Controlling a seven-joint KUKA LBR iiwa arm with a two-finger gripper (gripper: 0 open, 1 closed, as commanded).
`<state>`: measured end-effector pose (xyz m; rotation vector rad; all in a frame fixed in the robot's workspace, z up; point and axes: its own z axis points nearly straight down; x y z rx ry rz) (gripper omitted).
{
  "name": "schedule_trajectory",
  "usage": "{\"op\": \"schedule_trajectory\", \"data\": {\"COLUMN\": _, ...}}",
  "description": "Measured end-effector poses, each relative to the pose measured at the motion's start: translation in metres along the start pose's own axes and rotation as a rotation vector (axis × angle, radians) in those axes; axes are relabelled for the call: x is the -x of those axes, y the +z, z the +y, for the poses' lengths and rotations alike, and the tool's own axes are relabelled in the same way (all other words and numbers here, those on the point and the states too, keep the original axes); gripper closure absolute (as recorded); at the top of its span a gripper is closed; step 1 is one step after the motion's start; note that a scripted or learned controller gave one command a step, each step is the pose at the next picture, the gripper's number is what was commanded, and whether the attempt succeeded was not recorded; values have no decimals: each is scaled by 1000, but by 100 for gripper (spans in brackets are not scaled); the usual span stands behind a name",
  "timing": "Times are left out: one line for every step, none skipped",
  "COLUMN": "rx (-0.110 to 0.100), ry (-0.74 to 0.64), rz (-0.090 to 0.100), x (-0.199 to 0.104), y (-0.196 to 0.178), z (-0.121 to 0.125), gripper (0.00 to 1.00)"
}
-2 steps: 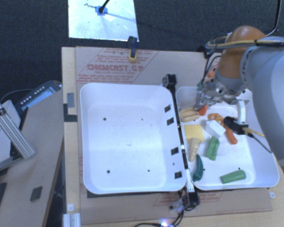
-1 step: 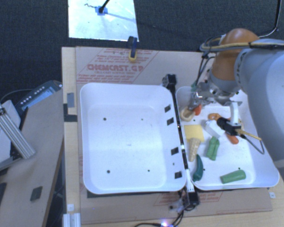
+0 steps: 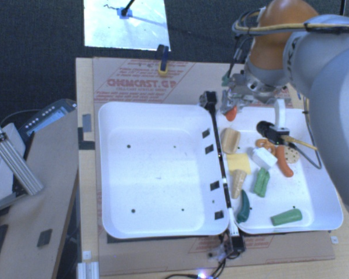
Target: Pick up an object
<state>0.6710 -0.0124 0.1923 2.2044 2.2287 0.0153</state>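
Two bins sat side by side on the bench. Small objects lay clustered in the right bin, mostly along its left edge and centre, one near its front edge. The gripper hung over its back left corner, beside the left bin.

Two white bins sit side by side; the right one holds three green pieces and two yellow blocks.

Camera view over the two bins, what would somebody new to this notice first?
First, the big grey arm with its orange band, reaching in from the right and filling the upper right corner. Its gripper hangs low over the far end of the right bin, with something small and orange-red at its tip. Next, that bin's clutter: a green pickle-like piece near its front edge and a yellow wedge beside the divider.
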Motion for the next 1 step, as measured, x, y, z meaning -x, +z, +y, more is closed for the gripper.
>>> {"op": "schedule_trajectory", "data": {"rx": -9, "ry": 3, "rz": 0, "x": -35, "y": -4, "z": -2, "gripper": 100}}
